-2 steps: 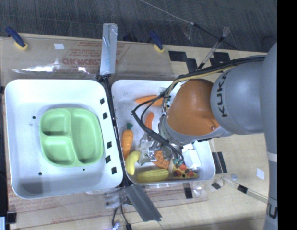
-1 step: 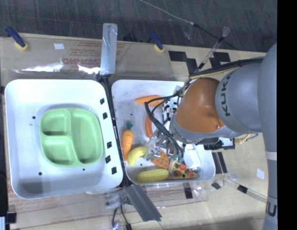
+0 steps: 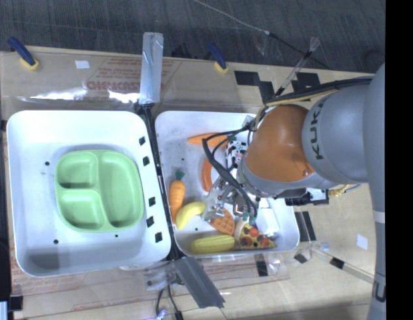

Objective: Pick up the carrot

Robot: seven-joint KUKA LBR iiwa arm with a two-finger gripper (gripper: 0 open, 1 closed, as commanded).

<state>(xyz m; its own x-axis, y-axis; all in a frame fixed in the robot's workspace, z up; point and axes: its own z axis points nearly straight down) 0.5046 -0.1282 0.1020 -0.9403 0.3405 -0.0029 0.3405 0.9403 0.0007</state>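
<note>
So there are 2 white bins side by side on the bench. The left bin (image 3: 33, 179) has a green tray (image 3: 99, 189) with 3 compartments sitting in the middle of it. The right bin (image 3: 173, 129) is where all the food is.

The carrot (image 3: 176, 195) lies near the left wall of the right bin, around mid-height of the frame. It's short and stubby, bright orange, with a little dark green top pointing toward the upper part of the frame, and it runs roughly parallel to the bin wall. Its lower end touches or nearly touches a banana (image 3: 189, 214).

Below that, along the bin's bottom edge, sits a corn cob (image 3: 211, 244), and next to it a pizza slice (image 3: 254, 237). There are 2 more orange pieces higher up (image 3: 206, 173), partly hidden behind cables.

The arm (image 3: 326, 139) comes in from the right, and the gripper (image 3: 227, 205) hangs low in the right bin, to the right of the carrot and apart from it. Can't tell if the jaws are spread or closed, too much clutter there.
</note>
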